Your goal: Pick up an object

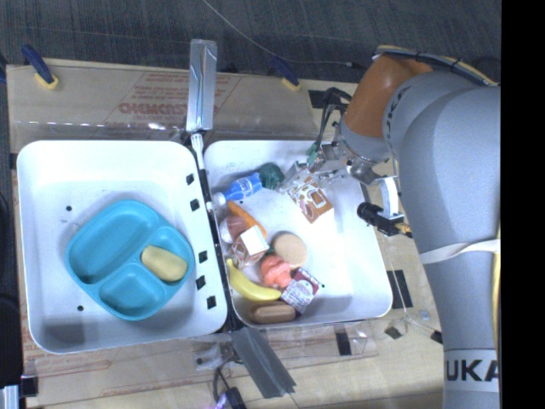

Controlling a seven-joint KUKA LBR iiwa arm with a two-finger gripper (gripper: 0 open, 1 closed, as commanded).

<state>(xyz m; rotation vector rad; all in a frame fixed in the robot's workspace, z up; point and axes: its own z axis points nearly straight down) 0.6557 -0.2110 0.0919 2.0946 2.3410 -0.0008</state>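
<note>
Two shallow white bins sit side by side on a brown bench. On the left, the white left bin (43, 228) has a blue plastic tray with sections (128, 258), and a yellow potato-shaped toy (164, 262) rests in it. At its right, the white right bin (358, 262) holds a jumble of toy food, like a yellow banana (249, 285) and a brown snack packet (312, 200). Reaching in from the right, the grey gripper (328, 164) hangs low at the far side, just by that packet, likely to grab it. How wide it stands I cannot tell.

Right bin (366, 290): lower-right floor open; toy food (264, 262) crowds its left side. Left bin (51, 186): blue tray (119, 254) occupies centre, margins open.
</note>
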